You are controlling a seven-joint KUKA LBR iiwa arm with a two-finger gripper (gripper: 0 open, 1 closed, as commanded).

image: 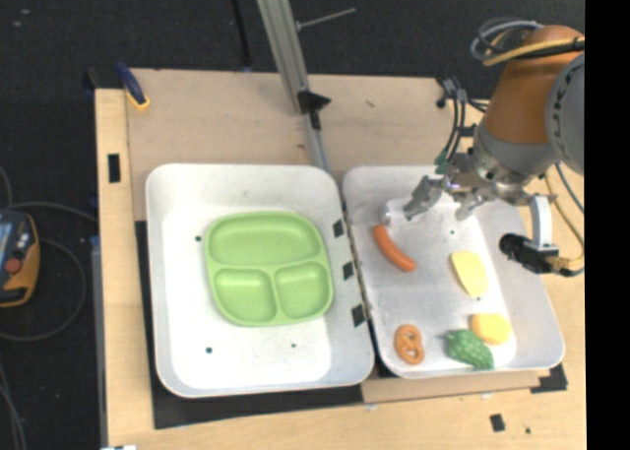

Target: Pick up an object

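I see a tan wooden table (226,118) on a dark floor, carrying two shallow white bins. The left bin (177,340) holds a light green divided plastic tray (268,268). In the right bin (532,325), the orange carrot-shaped toy (394,247) lies at about nine o'clock. The grey, orange-banded arm (522,94) reaches in from three o'clock; its pincer (445,199) hovers spread wide, empty, at the bin's twelve o'clock.

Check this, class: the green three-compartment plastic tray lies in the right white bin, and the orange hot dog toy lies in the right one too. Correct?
Not quite. The camera view shows the green three-compartment plastic tray in the left white bin; the orange hot dog toy does lie in the right white bin.
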